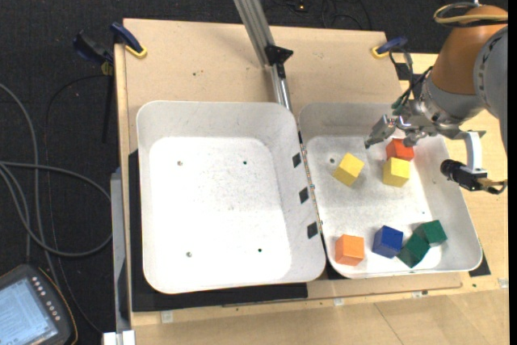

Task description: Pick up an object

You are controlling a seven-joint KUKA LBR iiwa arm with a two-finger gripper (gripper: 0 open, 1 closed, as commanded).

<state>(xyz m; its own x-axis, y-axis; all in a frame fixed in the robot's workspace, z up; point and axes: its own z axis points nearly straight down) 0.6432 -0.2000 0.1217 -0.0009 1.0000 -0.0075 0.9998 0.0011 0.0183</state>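
Your arm [468, 61] reaches in from the right at the far side, orange band uppermost, wrist bent down, gripper [390, 133] low and pointing left.

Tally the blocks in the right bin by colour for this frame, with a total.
Yellow: 2, one toward the bin's middle, one to its right
Orange: 1
Red-orange: 1, right under the gripper
Blue: 1
Green: 2, one touching the other
Total: 7 blocks, all in the right bin
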